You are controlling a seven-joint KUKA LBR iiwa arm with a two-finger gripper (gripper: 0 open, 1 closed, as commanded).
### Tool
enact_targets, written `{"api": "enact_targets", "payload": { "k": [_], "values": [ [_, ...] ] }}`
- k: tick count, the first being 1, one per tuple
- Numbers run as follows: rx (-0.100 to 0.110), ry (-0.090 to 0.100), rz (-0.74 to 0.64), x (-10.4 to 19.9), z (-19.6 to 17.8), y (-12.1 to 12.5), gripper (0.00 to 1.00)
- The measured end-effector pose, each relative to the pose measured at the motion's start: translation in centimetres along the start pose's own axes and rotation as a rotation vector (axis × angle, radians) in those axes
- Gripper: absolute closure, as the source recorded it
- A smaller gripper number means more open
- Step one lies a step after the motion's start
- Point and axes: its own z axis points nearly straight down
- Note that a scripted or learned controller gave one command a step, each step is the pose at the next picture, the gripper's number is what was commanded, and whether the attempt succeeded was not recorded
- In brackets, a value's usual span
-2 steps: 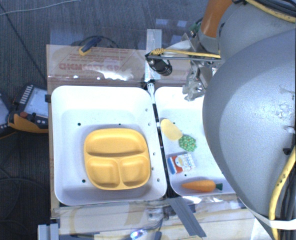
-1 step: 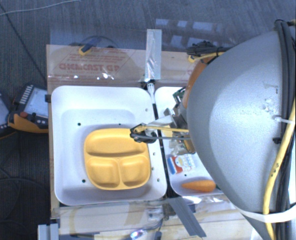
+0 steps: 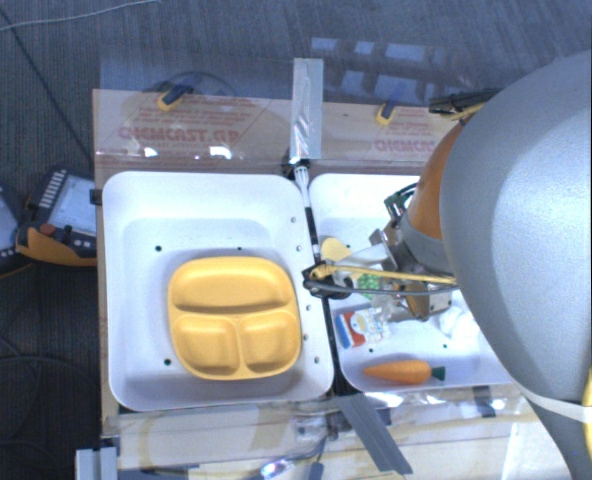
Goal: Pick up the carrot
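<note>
Two white bins are sitting side by side on the bench, the left bin (image 3: 126, 268) at 9 o'clock and the right bin (image 3: 348, 200) at 3 o'clock.

Left bin: a yellow divided plate (image 3: 236, 316) is lying flat near the middle, with one long compartment toward 12 o'clock and two smaller ones toward 6 o'clock.

Right bin: the carrot (image 3: 398, 372) is lying on its side at the 6 o'clock edge, close to the near wall. Its orange body is pointing to 9 o'clock and its green top to 3 o'clock. A red, white and blue packet (image 3: 350, 328) is lying at about 10 o'clock from the carrot, near it but apart. A small green item (image 3: 369, 282) is showing at 12 o'clock from the packet, too small to identify. A pale yellow piece (image 3: 336, 252) is lying further toward 12 o'clock, near the wall shared with the left bin.

The arm (image 3: 536, 248) is reaching in from 3 o'clock and covering much of the right bin, its orange band (image 3: 428, 198) showing at the upper edge. The gripper (image 3: 398, 294) is hanging over the middle of the right bin, at 12 o'clock from the carrot and clear of it. Its opening cannot be told, and nothing is seen held in it.

On the floor at 9 o'clock of the bench, a handheld controller (image 3: 61, 213) is lying.
</note>
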Motion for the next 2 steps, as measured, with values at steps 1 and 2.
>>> {"api": "enact_targets", "payload": {
  "k": [1, 2],
  "values": [
    [-0.001, 0.001, -0.131, 6.4, -0.7, -1.3, 1.0],
    [0.003, 0.001, 0.004, 5.8, 2.2, -8.1, 1.0]
  ]
}}
